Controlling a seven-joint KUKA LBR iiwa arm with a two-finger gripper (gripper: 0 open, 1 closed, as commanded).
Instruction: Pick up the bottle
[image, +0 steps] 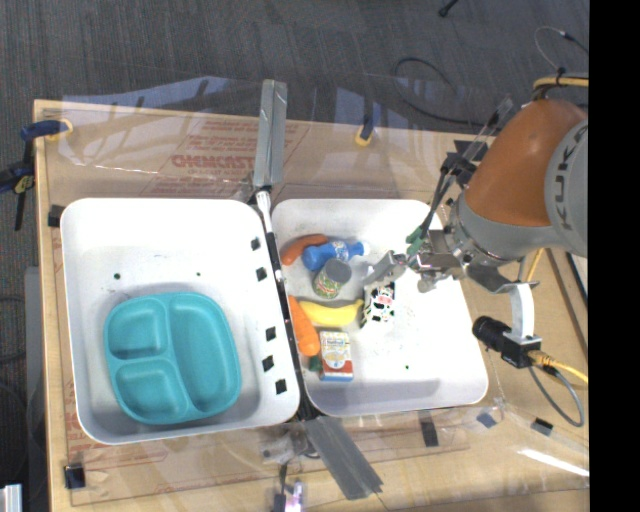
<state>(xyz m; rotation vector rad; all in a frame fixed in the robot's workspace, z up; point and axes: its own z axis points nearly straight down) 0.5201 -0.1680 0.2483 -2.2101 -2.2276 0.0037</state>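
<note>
the juice carton (336, 358) sits below the banana (332, 313); my gripper (385, 268) hovers beside the bottle (333, 254), grip state unclear.

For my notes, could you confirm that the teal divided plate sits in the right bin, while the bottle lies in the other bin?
Not quite: the camera view shows the teal divided plate in the left bin; the bottle lies in the other bin.

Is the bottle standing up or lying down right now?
Lying down. The bottle rests on its side in the right bin, its blue body stretched sideways among the toys, near the pincer.
</note>
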